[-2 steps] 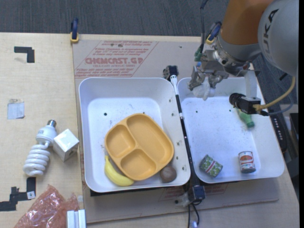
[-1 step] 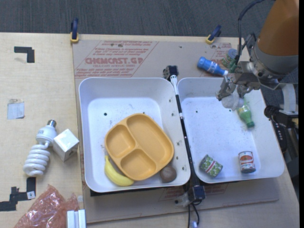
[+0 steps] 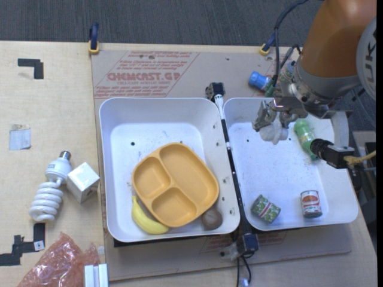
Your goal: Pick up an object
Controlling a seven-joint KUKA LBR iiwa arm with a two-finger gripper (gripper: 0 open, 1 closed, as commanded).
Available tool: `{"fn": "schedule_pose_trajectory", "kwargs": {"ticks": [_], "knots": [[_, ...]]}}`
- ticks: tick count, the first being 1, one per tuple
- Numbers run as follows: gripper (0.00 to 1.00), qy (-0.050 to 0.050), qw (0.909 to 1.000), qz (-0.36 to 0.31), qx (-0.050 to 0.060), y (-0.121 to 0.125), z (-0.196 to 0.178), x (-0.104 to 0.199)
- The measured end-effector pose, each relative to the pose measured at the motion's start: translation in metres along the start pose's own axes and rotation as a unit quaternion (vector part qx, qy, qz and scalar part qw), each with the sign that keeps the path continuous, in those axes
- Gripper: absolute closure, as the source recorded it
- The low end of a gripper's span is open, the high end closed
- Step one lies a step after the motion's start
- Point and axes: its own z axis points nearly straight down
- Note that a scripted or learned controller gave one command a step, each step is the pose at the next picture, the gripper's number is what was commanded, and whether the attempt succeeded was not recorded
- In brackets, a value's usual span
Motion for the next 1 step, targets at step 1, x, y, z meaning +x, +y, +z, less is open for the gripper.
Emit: {"fn": "schedule_pose_trajectory", "kwargs": {"ticks": [1], "knots": [[1.0,0.0,1.0,0.0,0.0,0.0375,0.0118,0.0188]]}}
